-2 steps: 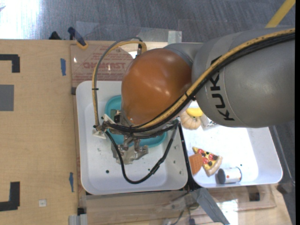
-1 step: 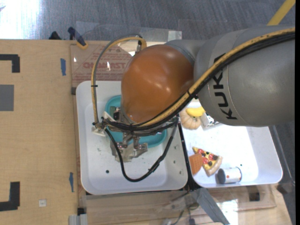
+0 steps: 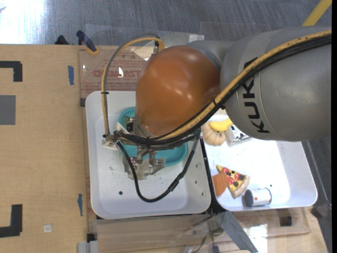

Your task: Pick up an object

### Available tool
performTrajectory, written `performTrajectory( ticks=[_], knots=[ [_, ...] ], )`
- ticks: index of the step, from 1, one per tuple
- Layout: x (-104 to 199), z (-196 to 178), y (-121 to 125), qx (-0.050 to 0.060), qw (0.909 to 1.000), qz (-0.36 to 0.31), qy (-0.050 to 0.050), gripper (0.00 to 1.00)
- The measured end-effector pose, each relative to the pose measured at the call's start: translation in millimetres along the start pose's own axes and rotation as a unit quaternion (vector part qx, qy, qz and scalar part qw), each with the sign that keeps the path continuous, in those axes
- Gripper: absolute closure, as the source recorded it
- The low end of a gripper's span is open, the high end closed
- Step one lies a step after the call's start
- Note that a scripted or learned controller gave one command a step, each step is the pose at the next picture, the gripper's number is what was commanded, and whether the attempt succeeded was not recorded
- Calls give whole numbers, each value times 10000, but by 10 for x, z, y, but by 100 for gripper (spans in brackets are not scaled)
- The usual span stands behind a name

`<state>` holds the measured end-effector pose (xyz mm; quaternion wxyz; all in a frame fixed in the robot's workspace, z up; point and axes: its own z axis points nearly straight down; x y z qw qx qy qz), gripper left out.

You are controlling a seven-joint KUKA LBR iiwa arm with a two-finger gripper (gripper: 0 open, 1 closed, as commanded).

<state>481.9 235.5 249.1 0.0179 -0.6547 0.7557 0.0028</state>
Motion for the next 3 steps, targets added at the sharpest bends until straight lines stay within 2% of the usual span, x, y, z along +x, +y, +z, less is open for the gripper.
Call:
performTrajectory(
  ticks=[1, 2, 3],
  knots=[
    [-32, -112, -6, 26, 10000, 1, -39, 100],
    [160, 257, 6, -43, 9576, 2876, 158, 100],
    [135, 477, -200, 15, 8156, 5784, 164, 100]
  ],
)
